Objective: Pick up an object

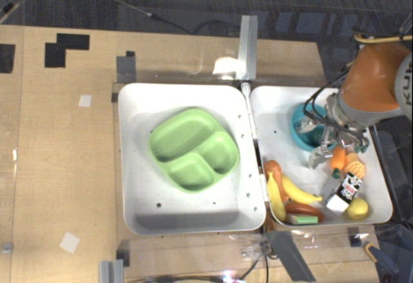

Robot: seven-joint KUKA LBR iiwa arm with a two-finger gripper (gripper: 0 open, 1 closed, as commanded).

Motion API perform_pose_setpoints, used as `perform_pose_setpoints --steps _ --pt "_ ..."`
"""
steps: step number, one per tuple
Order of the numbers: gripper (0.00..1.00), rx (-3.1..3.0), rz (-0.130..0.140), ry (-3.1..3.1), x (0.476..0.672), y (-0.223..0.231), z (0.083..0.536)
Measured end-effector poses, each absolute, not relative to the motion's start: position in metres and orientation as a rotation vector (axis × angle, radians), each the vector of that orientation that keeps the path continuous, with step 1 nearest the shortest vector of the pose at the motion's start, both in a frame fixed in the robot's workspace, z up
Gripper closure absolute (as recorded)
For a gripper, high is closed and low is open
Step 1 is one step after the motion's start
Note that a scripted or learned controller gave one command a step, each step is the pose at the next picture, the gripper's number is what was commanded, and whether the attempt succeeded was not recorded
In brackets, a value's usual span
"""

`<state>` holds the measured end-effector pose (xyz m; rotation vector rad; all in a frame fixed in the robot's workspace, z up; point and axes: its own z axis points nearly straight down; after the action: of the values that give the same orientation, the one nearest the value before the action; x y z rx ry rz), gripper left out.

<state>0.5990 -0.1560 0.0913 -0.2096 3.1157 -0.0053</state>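
The arm (pixel 381 82) reaches in from the right over the right bin (pixel 277 107), its orange band above the wrist. The tool (pixel 332 149) hangs low over the bin's middle, with metal fingers (pixel 317 158) pointing down toward the bin floor. Whether they are apart or together cannot be told at this slant, and nothing can be seen gripped between them.

Just behind and to the left of the tool sits a teal bowl (pixel 301 128), partly hidden by the wrist. Just right of the fingertips lies an orange carrot (pixel 338 158), close enough that touching cannot be ruled out. Beside it, further right, is a smaller orange piece (pixel 353 164). In front of the tool lie a black-and-white carton (pixel 349 187) whose print is too small to read, a white block (pixel 337 203) and a lemon (pixel 357 209). To the tool's front left are a banana (pixel 298 191), a red sausage (pixel 273 168) and a flat red-and-green item (pixel 303 214) against the bin's near wall.

Well left of the tool, the left bin (pixel 135 146) holds a green divided plate (pixel 193 149). Both bins rest on the wooden tabletop (pixel 58 165).
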Motion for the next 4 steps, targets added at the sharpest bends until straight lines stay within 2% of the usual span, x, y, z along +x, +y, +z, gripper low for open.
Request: perform_pose_setpoints --steps 1,2,3,4 --pt "0.0 -0.069 -0.004 3.151 0.638 -0.118 0.092" --pt "0.0 -0.034 -0.004 3.123 0.593 -0.11 0.092" --pt "0.0 -0.048 -0.006 3.119 0.527 -0.103 0.093" --pt "0.0 -0.054 -0.002 3.13 0.627 -0.115 0.092"
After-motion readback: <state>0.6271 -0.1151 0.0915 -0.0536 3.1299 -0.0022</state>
